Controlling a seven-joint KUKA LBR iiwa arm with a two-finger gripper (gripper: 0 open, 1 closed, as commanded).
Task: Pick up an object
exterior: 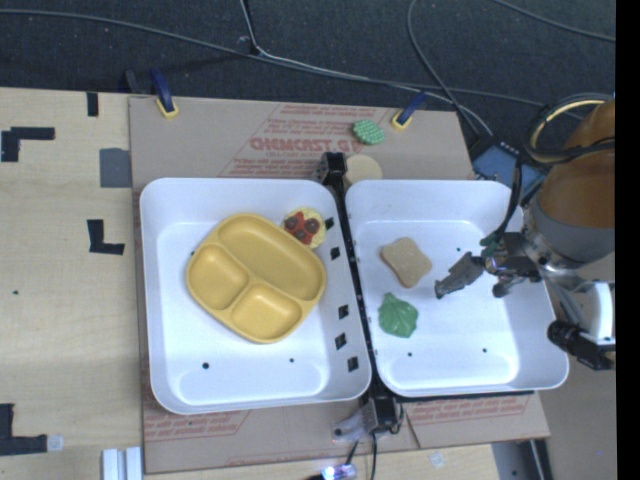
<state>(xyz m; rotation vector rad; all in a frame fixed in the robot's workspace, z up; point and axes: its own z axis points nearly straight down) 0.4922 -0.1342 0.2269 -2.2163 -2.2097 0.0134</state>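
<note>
Two shallow white bins side by side: left bin (165, 298), right bin (500, 368). One yellow divided tray (257, 276) in left bin, three compartments. One small red-and-yellow item (304, 225) at tray's far edge. Right bin: one tan bread slice (405, 261), one green leafy piece (398, 316). One arm, one gripper (452, 280). Two blue-and-yellow clamps, left clamp (162, 96), right clamp (406, 113), on cardboard sheet (290, 138). One green dotted disc (367, 131) beyond bins.
</note>
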